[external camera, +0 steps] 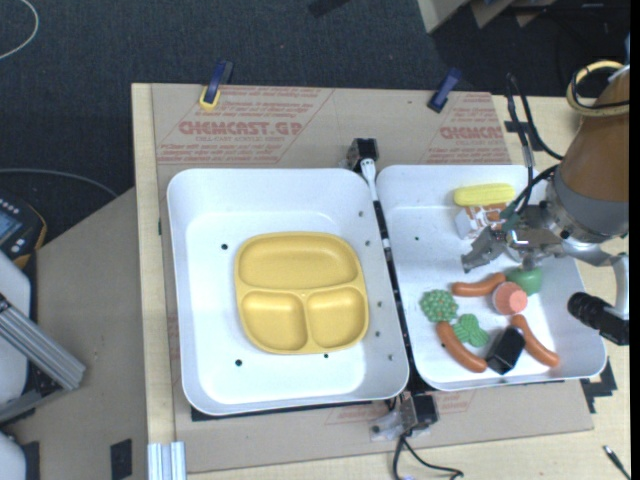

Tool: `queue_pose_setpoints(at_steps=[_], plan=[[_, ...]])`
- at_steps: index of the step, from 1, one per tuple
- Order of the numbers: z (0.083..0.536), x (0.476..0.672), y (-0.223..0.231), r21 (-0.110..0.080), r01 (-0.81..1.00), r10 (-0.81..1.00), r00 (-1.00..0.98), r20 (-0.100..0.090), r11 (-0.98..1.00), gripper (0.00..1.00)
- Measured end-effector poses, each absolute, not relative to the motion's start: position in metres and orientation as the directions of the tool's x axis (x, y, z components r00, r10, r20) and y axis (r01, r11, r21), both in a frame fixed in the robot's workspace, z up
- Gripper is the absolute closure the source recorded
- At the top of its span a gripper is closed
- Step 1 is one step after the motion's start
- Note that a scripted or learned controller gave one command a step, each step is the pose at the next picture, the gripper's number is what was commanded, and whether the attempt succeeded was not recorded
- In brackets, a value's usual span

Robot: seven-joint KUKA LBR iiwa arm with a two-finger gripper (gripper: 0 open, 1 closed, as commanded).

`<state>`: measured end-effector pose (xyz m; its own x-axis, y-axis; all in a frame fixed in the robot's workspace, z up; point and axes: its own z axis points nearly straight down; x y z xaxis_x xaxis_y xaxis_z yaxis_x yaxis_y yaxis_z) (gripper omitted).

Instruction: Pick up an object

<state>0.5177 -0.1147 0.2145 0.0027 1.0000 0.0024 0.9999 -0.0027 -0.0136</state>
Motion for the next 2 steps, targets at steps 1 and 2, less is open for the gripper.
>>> queue_pose_setpoints(at_steps=[1, 2], plan=[[0.221, 0.521, -0.115, 0.000, 1.000, 1.000, 0.000, 0.000, 0.000, 0.00], [0.160, 0.526, -0.111, -0.007, 1.000, 1.000, 0.000, 0.002, 0.000, 0.00]])
